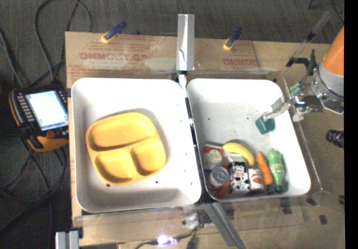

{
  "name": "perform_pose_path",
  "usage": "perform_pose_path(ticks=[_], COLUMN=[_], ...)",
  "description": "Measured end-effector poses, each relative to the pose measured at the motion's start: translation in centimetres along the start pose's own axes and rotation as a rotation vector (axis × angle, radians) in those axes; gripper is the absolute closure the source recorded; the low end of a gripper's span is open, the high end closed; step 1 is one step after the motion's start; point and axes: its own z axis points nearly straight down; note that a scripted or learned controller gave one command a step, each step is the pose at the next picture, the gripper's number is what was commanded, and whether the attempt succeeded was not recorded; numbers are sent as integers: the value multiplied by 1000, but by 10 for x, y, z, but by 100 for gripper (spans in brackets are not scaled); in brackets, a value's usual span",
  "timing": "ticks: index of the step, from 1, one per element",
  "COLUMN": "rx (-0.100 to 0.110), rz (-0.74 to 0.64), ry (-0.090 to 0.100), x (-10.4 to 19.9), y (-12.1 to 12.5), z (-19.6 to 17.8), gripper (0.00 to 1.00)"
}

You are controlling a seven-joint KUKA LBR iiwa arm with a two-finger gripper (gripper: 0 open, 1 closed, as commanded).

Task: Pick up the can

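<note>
The claw (267, 121) hangs over the right bin (235, 94), close to that bin's right wall and about midway between its far and near edges. Its teal-tipped end sits low above bare white floor, with nothing between the tips; whether it is released or clenched I cannot tell from this angle.

The can (218, 176) lies in the clutter at the near side of the same bin, a small silvery-blue cylinder that seems to show its round top to the camera, so its long axis looks roughly upright or slightly tipped. From the claw it lies toward the near edge and to the left, well apart, with open bin floor between them.

It is crowded. A white and orange cup (212, 156) touches it on the far side, a black and white carton (239, 177) stands just to its right, and a banana (239, 151) lies beyond that. A carrot (264, 168) and a green bottle (276, 170) sit further right. A yellow tray (127, 146) rests in the left bin (84, 130).

My judgement is that the move ahead turns on travelling near and left, then descending straight over the can without fouling its neighbours.
</note>
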Motion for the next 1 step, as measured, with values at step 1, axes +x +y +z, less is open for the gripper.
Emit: perform_pose_path(ticks=[1], rx=[1], rz=[74], ry=[-3], x=[13], y=[7], z=[69], gripper=[0])
